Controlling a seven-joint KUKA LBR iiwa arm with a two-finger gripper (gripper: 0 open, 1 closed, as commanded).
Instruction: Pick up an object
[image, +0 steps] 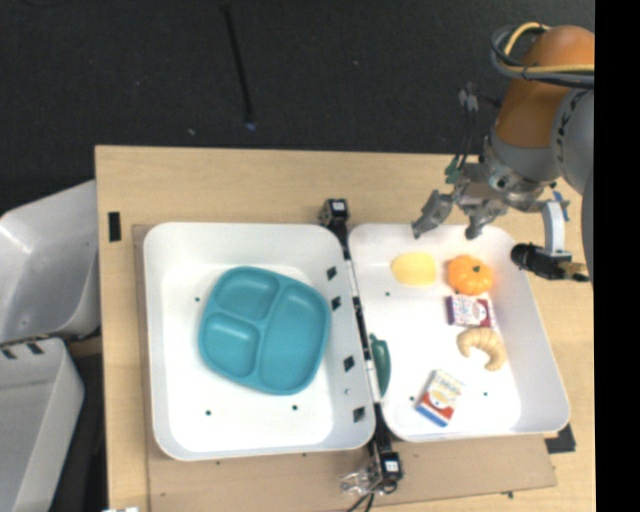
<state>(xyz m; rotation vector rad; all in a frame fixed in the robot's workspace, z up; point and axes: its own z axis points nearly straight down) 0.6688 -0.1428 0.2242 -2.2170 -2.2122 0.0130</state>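
While the hand (452, 222) hovers over the far rim of the right white bin (540, 340), its two fingers stand spread wide with nothing between them. Nearest below lie a pale yellow lemon-shaped object (415, 267) and a small orange pumpkin-shaped object (470, 274), just beside each other. Risk noted: both look rounded and smooth — a descent off centre could let either roll aside, or the fingers could strike the bin wall. Closeness of the two also invites a nudged neighbour. A tan croissant-shaped piece (484, 346) and two small packets lie nearer the camera; the left bin holds a teal divided plate (265, 329).
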